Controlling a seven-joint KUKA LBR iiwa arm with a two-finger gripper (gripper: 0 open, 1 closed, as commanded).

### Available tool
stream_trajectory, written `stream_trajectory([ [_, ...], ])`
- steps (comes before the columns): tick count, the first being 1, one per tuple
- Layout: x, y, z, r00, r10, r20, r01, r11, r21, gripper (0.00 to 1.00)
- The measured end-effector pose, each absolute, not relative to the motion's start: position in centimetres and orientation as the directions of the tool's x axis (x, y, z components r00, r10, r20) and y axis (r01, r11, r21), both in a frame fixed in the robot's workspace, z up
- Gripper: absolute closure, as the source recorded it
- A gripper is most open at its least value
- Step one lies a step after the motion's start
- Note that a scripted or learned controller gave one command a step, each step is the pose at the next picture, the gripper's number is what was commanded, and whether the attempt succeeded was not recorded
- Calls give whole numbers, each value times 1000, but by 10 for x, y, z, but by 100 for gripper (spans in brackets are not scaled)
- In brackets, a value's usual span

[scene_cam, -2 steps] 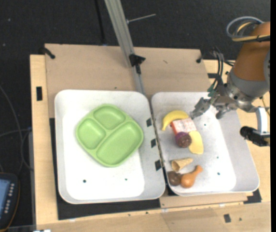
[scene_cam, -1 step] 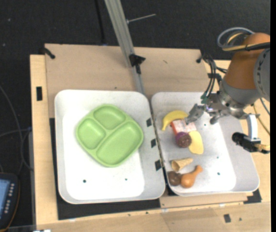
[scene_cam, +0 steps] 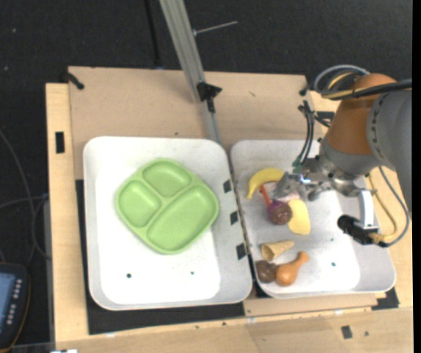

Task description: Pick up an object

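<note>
Bins are seen side by side on the bench (scene_cam: 284,94), one at centre left and one at centre right of the frame. In the left bin (scene_cam: 107,271) a green divided plate (scene_cam: 168,205) is laid, turned at a slant, with three compartments. In the right bin (scene_cam: 343,271) several toy foods are gathered along its left half. A yellow banana (scene_cam: 264,179) is placed uppermost, its curved long axis running from lower left to upper right. Just below it a dark purple round piece (scene_cam: 280,212) is found, with a red stalk-like part (scene_cam: 265,194) pointing up and to the left, and a pale yellow piece (scene_cam: 299,218) touching it on the right. Lower down, a tan cone (scene_cam: 277,251) is laid with its long axis nearly level, its narrow end pointing right. Beneath it an orange drumstick (scene_cam: 291,268) is set slantwise, its thin end pointing to the upper right, beside a dark brown lump (scene_cam: 266,272). The gripper (scene_cam: 303,185) is held low over the purple piece and the banana; whether its fingers are spread or pressed together cannot be told, and nothing is seen between them.
</note>
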State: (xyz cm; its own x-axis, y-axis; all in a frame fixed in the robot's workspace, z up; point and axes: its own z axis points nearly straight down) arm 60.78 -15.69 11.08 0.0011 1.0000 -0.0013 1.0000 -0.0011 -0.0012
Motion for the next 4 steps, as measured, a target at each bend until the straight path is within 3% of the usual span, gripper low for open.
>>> stream_trajectory([
  [1, 609, -158, 125, 3, 1000, -2, 1000, -3, 4, 100],
  [3, 616, -152, 250, -3, 1000, -3, 1000, 3, 9, 100],
  [4, 617, -153, 259, -6, 1000, -1, 1000, 6, 3, 100],
])
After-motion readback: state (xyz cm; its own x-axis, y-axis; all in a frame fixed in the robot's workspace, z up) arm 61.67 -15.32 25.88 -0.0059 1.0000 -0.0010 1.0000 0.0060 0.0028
